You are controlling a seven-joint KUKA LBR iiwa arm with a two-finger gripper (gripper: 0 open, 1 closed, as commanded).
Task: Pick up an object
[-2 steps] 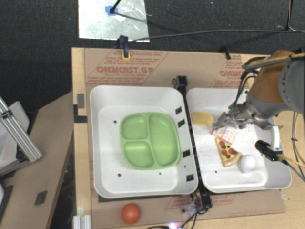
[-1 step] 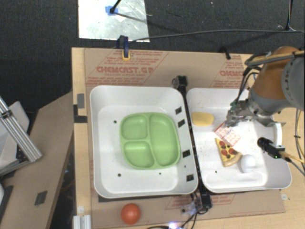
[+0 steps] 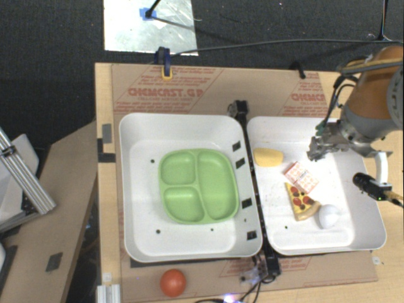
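White bin [image 3: 363,235] holds four objects; the other, one green tray [image 3: 198,185].

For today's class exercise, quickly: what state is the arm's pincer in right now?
Pincer: cannot be told; it hangs over the right bin, with nothing seen in it.

Both white bins [image 3: 189,128] smooth glossy plastic. Green divided tray [image 3: 197,185] matt plastic. Board [image 3: 208,87] under bins brown protective paper, printed. Crinkled foil-like sheet [image 3: 149,17] upper left, shiny. Ribbed metal rail [image 3: 25,175] far left.
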